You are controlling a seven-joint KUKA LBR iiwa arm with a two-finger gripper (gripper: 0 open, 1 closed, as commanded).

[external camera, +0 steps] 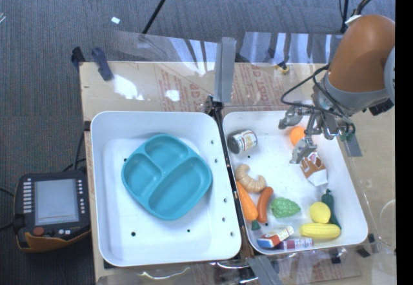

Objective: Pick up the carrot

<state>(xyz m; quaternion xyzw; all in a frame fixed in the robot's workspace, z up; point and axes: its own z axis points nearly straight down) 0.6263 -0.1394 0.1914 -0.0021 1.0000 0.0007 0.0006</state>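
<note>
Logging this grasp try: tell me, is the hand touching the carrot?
Apart. The camera view shows the hand near the right bin's upper part, while the carrot lies by the bin's left wall, with bare white floor between.

Two white bins side by side: left bin [103,213] holding a blue divided plate [166,175]. Right bin [353,193] holding carrot [246,203] along its left wall, beside a sausage [264,202], croissant [250,178] and can [242,142]. Gripper [304,148] poised above the upper right area, just beside an orange [297,135], well apart from the carrot
</note>
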